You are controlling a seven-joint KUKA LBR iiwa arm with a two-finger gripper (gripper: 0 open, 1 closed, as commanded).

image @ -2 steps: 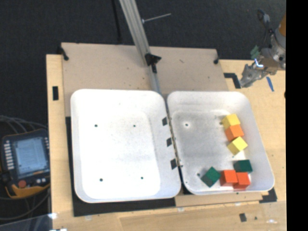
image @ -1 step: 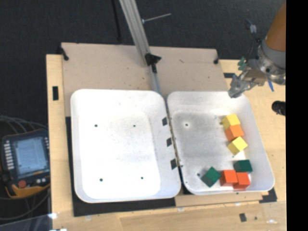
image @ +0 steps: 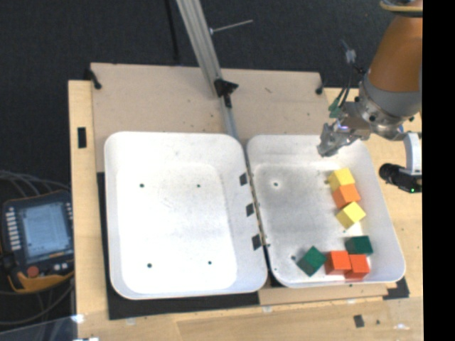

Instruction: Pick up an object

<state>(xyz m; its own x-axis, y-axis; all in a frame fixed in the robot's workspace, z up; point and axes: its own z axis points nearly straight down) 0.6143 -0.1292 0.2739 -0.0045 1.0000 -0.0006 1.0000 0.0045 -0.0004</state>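
Observation:
My gripper (image: 331,144) hangs over the far edge of the right bin (image: 298,190), just above and left of the nearest blocks. In that bin lie a yellow block (image: 342,177), an orange block (image: 347,193) and another yellow block (image: 350,214) in a column on the right side. Near the front edge sit a dark green block (image: 310,260), a second green block (image: 359,245) and two orange blocks (image: 338,261) (image: 357,266). Nothing shows between the fingers.
The left bin (image: 178,212) stands beside the right one. A slanted metal pole (image: 202,41) runs from the top down to the gap between the bins. A handheld pendant (image: 39,233) lies off the bench at the left.

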